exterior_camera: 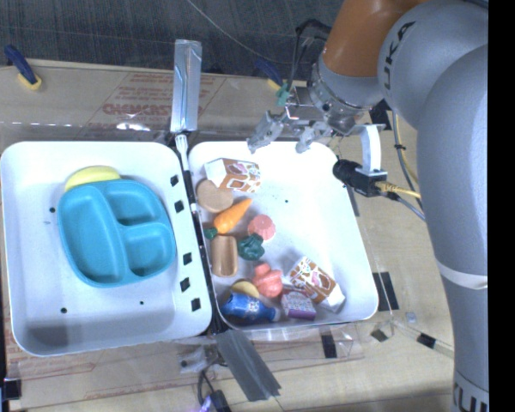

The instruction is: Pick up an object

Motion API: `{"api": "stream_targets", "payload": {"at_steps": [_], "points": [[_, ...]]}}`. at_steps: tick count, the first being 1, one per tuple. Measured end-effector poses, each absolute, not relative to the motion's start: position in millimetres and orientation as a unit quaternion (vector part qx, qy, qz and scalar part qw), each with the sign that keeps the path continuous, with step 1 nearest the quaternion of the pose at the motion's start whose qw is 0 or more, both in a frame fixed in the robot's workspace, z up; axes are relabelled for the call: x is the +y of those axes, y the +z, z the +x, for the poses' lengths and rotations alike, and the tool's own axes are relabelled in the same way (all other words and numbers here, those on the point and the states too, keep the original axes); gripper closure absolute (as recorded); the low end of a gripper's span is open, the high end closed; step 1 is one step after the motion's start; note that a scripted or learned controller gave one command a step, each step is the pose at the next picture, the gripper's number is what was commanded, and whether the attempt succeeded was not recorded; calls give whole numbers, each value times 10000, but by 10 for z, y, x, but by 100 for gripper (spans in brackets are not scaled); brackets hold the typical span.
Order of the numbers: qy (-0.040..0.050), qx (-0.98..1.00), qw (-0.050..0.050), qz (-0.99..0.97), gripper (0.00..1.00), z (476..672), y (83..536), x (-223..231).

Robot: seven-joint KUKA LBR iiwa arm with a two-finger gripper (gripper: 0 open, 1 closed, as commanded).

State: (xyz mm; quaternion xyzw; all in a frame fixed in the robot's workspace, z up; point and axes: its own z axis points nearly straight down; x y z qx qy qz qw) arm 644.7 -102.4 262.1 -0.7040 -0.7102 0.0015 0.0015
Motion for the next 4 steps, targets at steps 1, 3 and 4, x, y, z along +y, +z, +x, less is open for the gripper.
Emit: {"api": "stream_targets", "payload": {"at_steps": [1,3,4], "points": [[42,-6947,41,-7193,0,5787,1343,-1075],[-31,-7485,-40,-6632,100,5608,1069,-951],[-20,-7202,-13,-6937,100,5591,2105,-208]]}}
